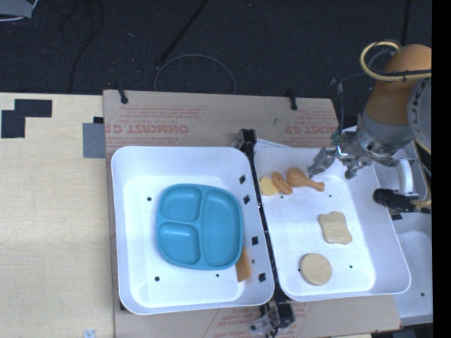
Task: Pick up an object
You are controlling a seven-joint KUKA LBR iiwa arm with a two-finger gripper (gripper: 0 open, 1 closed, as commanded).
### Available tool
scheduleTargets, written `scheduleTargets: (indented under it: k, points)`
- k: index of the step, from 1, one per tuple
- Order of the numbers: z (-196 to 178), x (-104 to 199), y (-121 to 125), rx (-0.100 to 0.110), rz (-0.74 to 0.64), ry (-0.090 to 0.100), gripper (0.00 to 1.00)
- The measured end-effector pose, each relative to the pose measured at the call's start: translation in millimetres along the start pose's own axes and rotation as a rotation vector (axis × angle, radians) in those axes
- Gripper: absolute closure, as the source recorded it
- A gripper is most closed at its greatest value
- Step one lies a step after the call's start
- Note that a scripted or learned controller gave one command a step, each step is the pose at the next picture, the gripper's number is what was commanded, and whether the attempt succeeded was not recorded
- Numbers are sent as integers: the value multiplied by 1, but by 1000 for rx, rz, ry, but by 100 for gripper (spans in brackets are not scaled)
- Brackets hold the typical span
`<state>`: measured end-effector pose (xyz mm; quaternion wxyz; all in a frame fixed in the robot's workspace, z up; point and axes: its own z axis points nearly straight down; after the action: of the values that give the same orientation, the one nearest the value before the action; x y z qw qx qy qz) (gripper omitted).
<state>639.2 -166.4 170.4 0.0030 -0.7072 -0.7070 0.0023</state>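
While the grey arm (394, 111) reaches in from the right, its gripper (337, 160) hangs over the back edge of the right bin (384, 259). Its fingers (318, 163) look spread apart with nothing between them, though they are small and a bit hard to see. Just beside them lies a toy chicken leg (304, 180), next to a small yellow piece (268, 186). Nearer the front sit a slice of toast (335, 228) and a round cookie (316, 268). The left bin (134, 259) holds a blue plate (199, 226) with a brown stick (243, 265) at its edge
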Motion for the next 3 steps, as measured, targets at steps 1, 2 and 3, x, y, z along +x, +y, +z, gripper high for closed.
scheduleTargets:
  k: [1, 2, 3]
  points:
    - [51, -2, -10, 0, 0, 0, 0]
    - [84, -1, -10, -3, -1, 0, 0]
    - [73, -1, -10, -4, 0, -1, 100]
